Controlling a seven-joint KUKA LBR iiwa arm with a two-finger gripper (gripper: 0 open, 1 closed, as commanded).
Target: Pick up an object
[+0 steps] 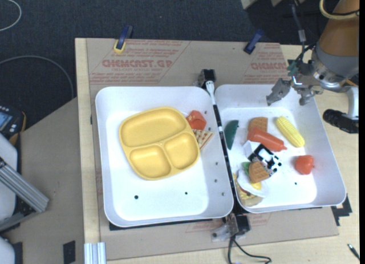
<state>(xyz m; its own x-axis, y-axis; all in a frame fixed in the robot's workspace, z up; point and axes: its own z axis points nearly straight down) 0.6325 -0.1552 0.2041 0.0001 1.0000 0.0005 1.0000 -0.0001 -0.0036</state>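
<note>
My gripper [291, 94] hangs over the far edge of the right bin [326, 184]. Its two grey fingers [277, 93] are spread open with nothing between them. Just in front of it in the bin lie a yellow corn cob [290, 131], a red sausage [266, 138] resting against a bread piece [258, 124], and a green piece [230, 133]. Nearer the front are a red tomato [304, 164], a black-and-white toy [266, 157], a small burger [258, 171] and a fried egg [250, 193].
The left bin [165, 203] holds a yellow divided plate [159, 142], with a small red piece [197, 120] and a waffle-like piece [204, 138] at its right side. Clamps [121, 39] pin the cardboard sheet at the back. A cable [209, 84] runs along the gap between the bins.
</note>
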